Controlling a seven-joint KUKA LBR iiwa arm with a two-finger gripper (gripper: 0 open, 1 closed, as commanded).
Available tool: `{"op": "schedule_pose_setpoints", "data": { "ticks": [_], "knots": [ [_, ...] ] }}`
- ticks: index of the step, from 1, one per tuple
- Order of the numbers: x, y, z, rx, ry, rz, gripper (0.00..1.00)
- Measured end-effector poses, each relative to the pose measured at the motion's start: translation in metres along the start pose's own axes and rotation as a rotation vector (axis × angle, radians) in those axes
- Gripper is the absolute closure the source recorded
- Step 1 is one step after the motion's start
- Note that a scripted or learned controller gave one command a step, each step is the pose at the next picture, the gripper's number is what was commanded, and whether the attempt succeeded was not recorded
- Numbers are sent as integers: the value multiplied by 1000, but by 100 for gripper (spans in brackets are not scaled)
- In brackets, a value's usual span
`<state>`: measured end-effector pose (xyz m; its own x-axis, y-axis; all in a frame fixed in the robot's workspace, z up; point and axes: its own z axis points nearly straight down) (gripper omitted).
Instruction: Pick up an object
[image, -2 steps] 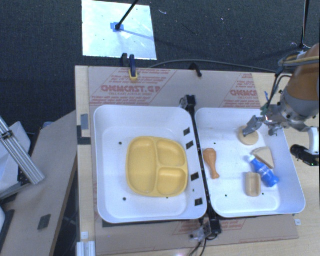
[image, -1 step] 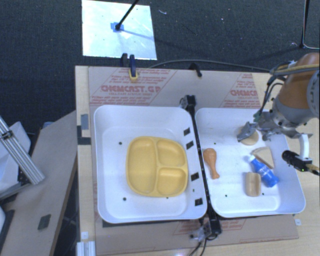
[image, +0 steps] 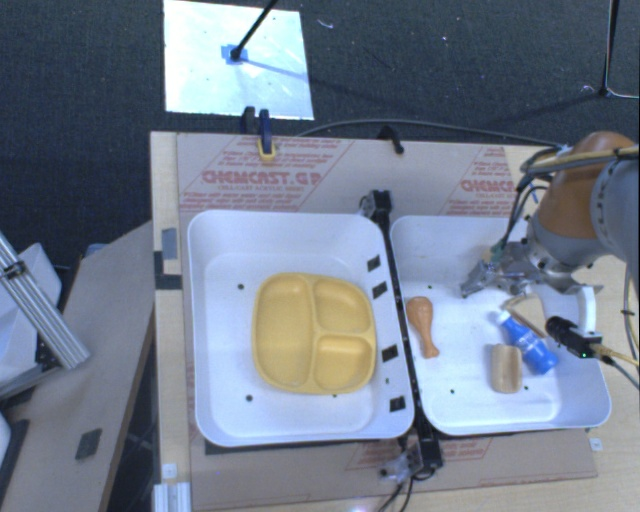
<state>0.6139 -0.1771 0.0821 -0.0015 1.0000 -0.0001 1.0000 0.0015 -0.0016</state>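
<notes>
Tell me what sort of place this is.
Most likely a robotics lab bench set up for grasping trials. Two white bins sit clipped side by side on a board, holding toy items: a yellow divided plate, a drumstick and a blue bottle. A robot arm reaches in.

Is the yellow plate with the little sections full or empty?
Empty. The yellow plastic divided plate in the left white bin shows bare yellow in all its compartments.

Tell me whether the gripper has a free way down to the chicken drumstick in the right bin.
Probably yes. The drumstick lies alone on the right bin's floor near the divider, nothing on top of it. The gripper hangs just to its right; the blue bottle and bread piece lie farther off.
</notes>
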Motion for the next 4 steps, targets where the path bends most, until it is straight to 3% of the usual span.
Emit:
{"op": "schedule_pose_setpoints", "data": {
  "ticks": [1,3,4],
  "knots": [
    [-1,2,-14,-7,-2,0,100],
    [-3,15,-128,-11,-2,-4,100],
    [-3,16,-142,-6,-1,-4,100]
  ]
}}
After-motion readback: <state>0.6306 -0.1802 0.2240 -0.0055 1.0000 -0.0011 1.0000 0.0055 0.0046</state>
